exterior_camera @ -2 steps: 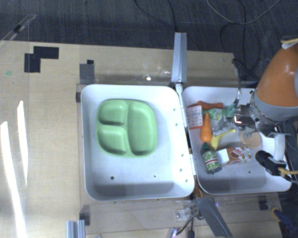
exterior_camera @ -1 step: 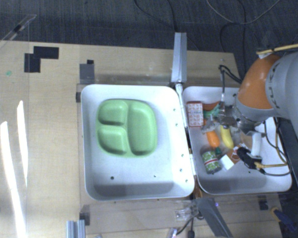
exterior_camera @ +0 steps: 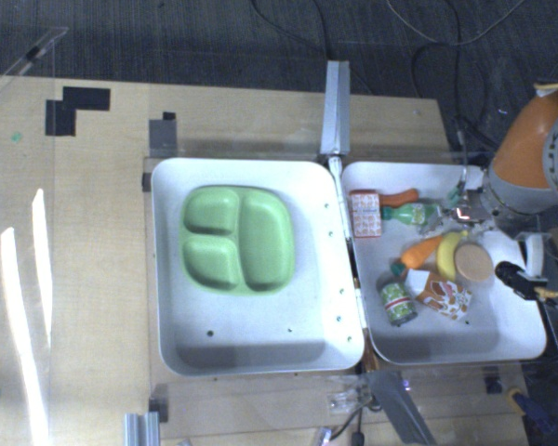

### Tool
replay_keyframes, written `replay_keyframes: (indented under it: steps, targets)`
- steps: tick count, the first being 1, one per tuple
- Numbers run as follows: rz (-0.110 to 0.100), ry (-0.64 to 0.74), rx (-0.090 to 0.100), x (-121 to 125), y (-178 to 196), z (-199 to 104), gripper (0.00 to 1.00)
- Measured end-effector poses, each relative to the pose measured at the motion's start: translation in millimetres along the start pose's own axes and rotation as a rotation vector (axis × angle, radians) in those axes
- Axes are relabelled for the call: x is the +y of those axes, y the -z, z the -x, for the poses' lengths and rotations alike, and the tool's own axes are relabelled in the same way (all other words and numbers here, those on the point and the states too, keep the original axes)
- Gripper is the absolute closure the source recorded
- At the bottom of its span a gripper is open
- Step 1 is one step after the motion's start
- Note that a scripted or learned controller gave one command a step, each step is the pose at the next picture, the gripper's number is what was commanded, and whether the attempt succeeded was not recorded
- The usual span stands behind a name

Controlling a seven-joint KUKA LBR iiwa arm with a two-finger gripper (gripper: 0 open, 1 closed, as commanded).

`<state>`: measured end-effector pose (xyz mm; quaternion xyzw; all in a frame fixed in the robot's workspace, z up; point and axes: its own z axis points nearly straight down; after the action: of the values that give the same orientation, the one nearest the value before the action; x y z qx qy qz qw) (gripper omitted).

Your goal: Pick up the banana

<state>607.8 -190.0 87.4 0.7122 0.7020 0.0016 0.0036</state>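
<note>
Saw a pale wooden counter bearing two white bins side by side, with dark carpet and loose black cables beyond its far edge. Noted black tape marks on the counter's far left and a metal post standing behind the seam between the bins. Found a green divided tray alone in the left bin.

Found the banana in the right bin, toward its right side, touching an orange carrot on its left and a tan round lid on its right. Counted around it a red-and-white box, a green bottle, a small can and a patterned packet.

Saw the gripper at the bin's far right corner, near the banana but apart from it, below the orange band. Could not tell whether the gripper was open or closed.
</note>
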Motion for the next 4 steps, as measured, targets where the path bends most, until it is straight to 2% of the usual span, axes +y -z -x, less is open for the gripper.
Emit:
replay_keyframes:
  steps: [1,2,3,4]
  targets:
    - [0.007,0.006,0.000,3.1,12.5,-2.5,1.00]
    - [0.013,0.011,-0.001,5.6,24.5,-3.8,1.00]
    - [0.013,0.011,-0.001,5.6,24.4,-3.8,0.00]
    - [0.003,0.154,0.001,-35.9,0.9,2.3,0.00]
